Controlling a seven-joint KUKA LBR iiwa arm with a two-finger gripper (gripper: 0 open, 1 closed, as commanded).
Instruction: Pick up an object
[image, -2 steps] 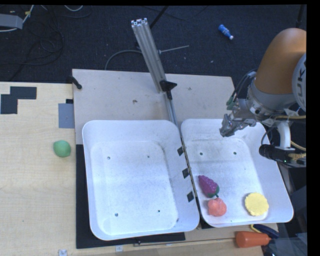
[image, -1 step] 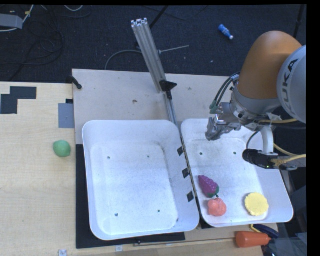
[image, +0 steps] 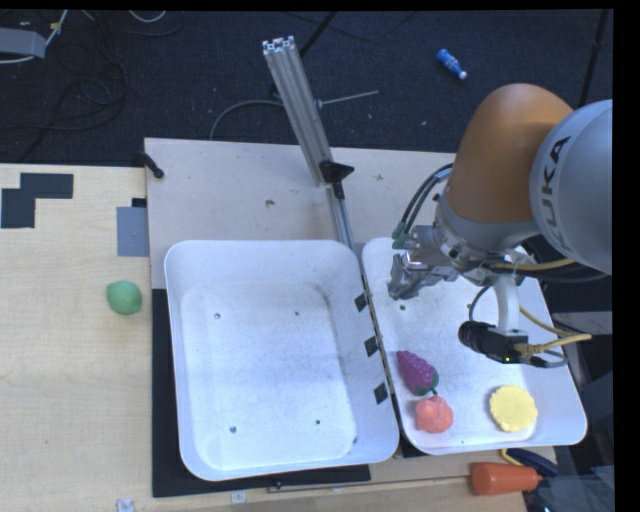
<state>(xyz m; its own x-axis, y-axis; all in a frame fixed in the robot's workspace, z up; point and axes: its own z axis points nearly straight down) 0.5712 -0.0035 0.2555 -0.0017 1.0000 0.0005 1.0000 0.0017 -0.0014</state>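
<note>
The gripper (image: 403, 282) hung over the upper left part of the right bin (image: 560, 425); how far it stood open could not be told, and nothing showed in its hold. Below it, along the lower edge, lay a purple fruit (image: 418, 371), its long axis slanting toward lower right, a red fruit (image: 434, 414) and a yellow disc (image: 513, 409). The arm (image: 575, 190) bore the letters "UKA". A green ball (image: 124, 297) lay at far left, outside the left bin (image: 185, 262).

Right bin (image: 560, 425) far wall behind arm (image: 520, 160); pincer (image: 402, 282) fingers indistinct.
</note>
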